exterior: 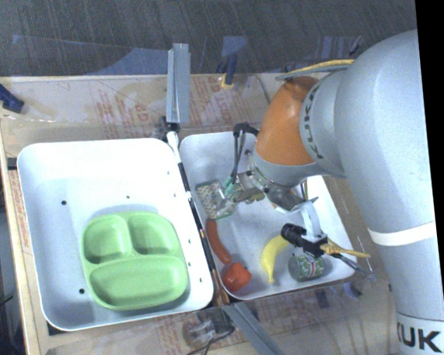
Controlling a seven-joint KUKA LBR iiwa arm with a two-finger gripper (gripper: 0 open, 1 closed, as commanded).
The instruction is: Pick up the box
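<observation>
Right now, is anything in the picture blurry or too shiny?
In the camera view, the tray and banana look sharp; the arm, near the lens, looks a bit soft; a small glare spot shines at the bench's front edge; soft shadow lines the left bin's walls.

- Green divided tray (pixel 134 261) lies flat in the left bin (pixel 42 174).
- Yellow banana (pixel 271 258) curves near the right bin's (pixel 227 145) front wall.
- Speckled ball (pixel 307 267) sits just beside the banana.
- Long red toy (pixel 223 257) hugs that bin's left wall.
</observation>
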